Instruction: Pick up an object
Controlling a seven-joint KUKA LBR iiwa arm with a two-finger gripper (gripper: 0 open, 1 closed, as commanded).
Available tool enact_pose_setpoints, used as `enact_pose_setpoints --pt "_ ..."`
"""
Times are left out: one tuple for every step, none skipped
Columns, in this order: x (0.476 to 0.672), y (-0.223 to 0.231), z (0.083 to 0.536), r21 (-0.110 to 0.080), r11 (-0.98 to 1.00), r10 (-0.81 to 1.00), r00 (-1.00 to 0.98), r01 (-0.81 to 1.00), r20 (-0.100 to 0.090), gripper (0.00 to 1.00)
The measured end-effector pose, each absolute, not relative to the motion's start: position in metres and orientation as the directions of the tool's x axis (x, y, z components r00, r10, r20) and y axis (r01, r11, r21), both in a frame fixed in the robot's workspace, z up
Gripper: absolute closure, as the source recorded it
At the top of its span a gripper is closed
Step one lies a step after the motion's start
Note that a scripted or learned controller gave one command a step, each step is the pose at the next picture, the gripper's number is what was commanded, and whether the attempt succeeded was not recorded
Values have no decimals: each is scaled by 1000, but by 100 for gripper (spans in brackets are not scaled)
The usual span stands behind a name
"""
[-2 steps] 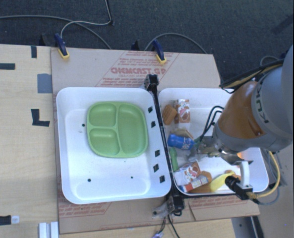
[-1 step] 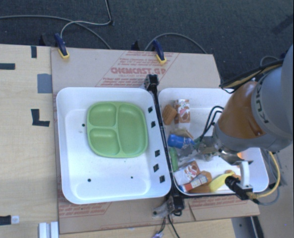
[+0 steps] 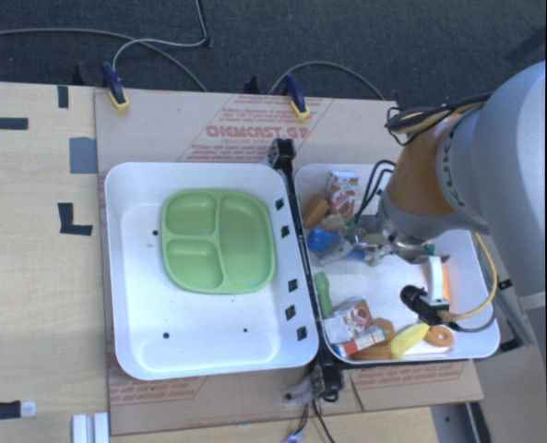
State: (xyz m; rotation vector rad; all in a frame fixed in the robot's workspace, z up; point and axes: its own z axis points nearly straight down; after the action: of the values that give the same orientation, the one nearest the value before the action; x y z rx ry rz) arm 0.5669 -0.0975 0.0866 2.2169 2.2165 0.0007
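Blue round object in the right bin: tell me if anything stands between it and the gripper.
Nothing visible stands between them. The small blue round object lies by the right white bin's left wall, and the two-finger gripper sits just to its right, over a clutter of small items there.

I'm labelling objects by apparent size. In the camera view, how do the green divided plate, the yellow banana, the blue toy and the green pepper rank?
Largest to smallest:
1. green divided plate
2. yellow banana
3. green pepper and blue toy look too alike to rank, and both are partly hidden.
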Motion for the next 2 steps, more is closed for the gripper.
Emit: enact_pose_setpoints --pt "611 -102 86 3 1 1000 -1 1000 -2 0" --pt "657 -105 87 -53 1 1000 -1 999 0 0"
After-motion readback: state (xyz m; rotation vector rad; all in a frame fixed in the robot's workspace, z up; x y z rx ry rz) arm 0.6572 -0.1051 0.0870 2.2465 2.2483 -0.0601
